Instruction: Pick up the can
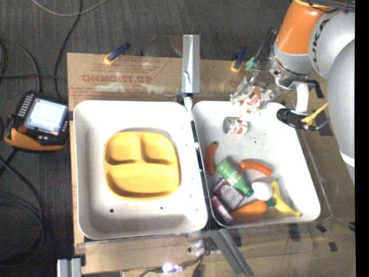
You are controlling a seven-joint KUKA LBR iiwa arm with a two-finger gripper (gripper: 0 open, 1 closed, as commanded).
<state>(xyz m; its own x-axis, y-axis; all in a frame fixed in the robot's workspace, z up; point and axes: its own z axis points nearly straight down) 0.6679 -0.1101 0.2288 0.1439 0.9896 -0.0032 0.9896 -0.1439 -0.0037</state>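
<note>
Orange carrot [250, 210] at right bin's [308, 172] front, small red-white can [235, 125] lying w/ nothing touching it, gripper [252, 98] just behind, can't tell jaws' state

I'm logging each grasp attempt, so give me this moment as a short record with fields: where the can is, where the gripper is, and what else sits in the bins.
can: on its side, upper part of the right bin, lying free
gripper: above the right bin's far edge, just beyond the can
left bin: holds a yellow divided tray
right bin, near end: two sausages, green bottle, carrot, banana, white egg, dark packet
</note>
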